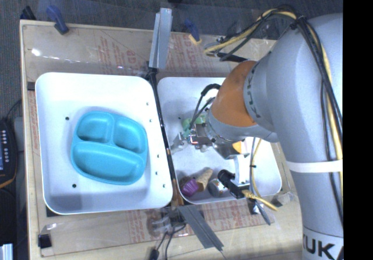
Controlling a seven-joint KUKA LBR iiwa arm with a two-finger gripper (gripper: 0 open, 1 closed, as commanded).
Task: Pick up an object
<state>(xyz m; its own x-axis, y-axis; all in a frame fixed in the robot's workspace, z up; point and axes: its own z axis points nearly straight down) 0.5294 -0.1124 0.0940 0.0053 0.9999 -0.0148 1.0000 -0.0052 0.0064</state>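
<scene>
Wooden desk [87, 37], two white bins: left bin [46, 136] with blue divided tray [111, 147], right bin [268, 180] with small objects [198, 182] along near wall. End effector [195, 139] low over right bin, state unclear. Step: reach/descent. Next: align over one object, close.

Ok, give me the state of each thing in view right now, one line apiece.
Blue tray: lying flat in the left bin, compartments up.
Hand: low inside the right bin.
Purple piece: resting at the right bin's near edge.
Tan piece: lying beside the purple piece.
</scene>
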